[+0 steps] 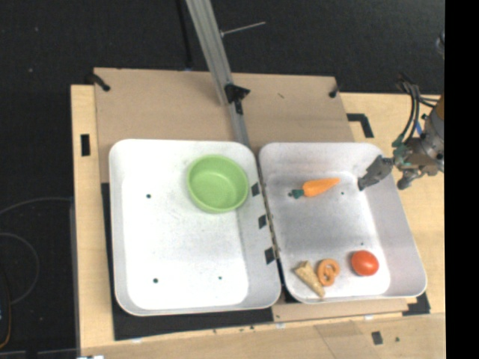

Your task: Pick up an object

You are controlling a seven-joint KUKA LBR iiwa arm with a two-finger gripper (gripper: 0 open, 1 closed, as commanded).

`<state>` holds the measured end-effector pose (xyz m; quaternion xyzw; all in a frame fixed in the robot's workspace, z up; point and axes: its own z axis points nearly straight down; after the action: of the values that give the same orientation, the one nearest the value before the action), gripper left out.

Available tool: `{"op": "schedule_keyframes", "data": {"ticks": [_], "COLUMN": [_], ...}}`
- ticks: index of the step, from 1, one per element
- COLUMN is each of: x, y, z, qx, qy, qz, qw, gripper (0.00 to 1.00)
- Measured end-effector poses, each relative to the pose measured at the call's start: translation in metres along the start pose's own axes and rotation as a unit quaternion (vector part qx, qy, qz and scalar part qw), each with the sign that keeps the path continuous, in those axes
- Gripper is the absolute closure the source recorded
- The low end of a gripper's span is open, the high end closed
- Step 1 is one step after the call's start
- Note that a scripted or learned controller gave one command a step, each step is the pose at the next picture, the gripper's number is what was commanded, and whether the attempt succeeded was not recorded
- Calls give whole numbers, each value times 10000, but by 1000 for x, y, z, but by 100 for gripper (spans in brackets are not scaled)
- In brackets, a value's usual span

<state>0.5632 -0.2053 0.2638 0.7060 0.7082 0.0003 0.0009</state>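
Carrot (320, 188) is the toy that lies closest to the gripper (391, 172), so it seems to be the thing to pick up. It is orange with a little green end, and it lies on its side near the top of the right bin (389, 223), with the green end pointing to the left bin (135, 223). The gripper is at the top right edge of the right bin, just to the right of the carrot but not touching it. Its two fingers are spread apart, one dark finger (372, 173) reaching down over the bin's rim, and nothing is between them. At the bottom of the right bin sit three more toys close together: a red tomato (364, 263), an orange round piece (328, 271) and a pale wedge (307, 277) that touches the round piece. In the left bin a green bowl (218, 184) stands the right way up near the top right corner. Both bins rest side by side on a tan bench (288, 103).
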Motion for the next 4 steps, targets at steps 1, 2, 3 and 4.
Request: {"op": "schedule_keyframes", "data": {"ticks": [1,2,3,4], "x": [0,-8,-12,-13], "y": [0,-2,-7,-7], "z": [0,61,123,164], "qx": [0,31,34,7], "qy": [0,-1,2,-7], "qz": [0,18,20,25], "qw": [10000,10000,10000,10000], "gripper": [0,0,0,0]}}
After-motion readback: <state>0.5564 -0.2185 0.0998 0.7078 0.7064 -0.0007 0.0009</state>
